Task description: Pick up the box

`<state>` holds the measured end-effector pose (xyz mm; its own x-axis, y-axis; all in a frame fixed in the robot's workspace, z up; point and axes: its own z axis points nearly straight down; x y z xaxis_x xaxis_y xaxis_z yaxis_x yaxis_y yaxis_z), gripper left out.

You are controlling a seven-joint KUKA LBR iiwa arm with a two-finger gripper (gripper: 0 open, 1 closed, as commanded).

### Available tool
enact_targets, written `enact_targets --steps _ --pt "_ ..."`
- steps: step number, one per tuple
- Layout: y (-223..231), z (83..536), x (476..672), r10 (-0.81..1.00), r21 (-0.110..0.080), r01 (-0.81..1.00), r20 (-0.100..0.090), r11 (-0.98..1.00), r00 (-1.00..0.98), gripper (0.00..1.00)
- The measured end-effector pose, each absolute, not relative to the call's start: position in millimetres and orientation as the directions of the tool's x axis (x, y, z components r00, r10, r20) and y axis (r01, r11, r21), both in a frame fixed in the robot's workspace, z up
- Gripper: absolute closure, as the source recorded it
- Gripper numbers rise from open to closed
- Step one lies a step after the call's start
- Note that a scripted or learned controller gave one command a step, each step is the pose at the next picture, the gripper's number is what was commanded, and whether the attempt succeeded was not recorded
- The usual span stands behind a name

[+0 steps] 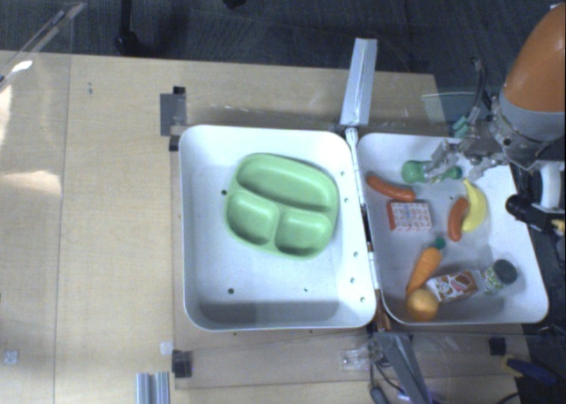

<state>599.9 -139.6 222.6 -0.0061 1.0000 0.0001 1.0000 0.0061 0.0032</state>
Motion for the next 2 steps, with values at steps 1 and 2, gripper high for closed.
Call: enact_targets --steps 1,2 --pt "-140.4 130.8 611.5 0.962 0.004 0.962 -0.001 0.273 -0.273 0.00" --pt "-142.8 107.1 624.5 0.637 0.003 0.637 -0.004 0.771 -0.771 0.00"
